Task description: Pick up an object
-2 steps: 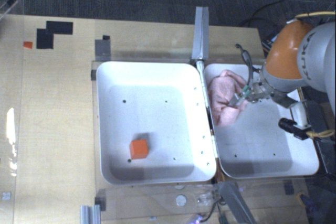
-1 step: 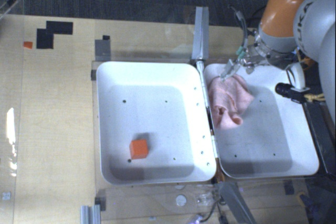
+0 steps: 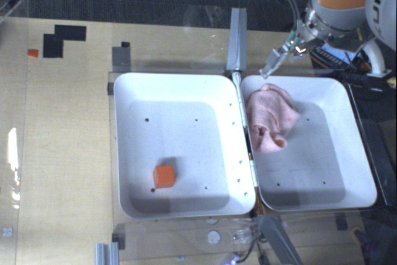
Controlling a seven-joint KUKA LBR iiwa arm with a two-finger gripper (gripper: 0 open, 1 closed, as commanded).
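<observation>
A: On the counter (image 3: 62, 152), two white bins are seen side by side. Where is the cloth noted?

B: A pink cloth (image 3: 270, 118) is recorded in the right bin (image 3: 322, 158), bunched against the wall shared with the left bin (image 3: 180, 139), in the bin's far-left part. Its long axis is judged to run from the far side toward the near side, roughly along that shared wall, with a narrower lobe pointing to the near side.

A: What else is logged around it?

B: A small orange block (image 3: 164, 176) is seen in the left bin, near its front-left corner, well apart from the cloth. A grey upright bracket (image 3: 236, 40) is noted at the far end of the divide between the bins. Black patches (image 3: 62, 39) and a tiny orange mark (image 3: 33, 53) are seen far left on the counter.

A: And the tool?

B: The tool (image 3: 265, 73) is found above the far rim of the right bin, slanted down-left, just beyond the cloth. Nothing is seen held. Its opening cannot be told.
</observation>
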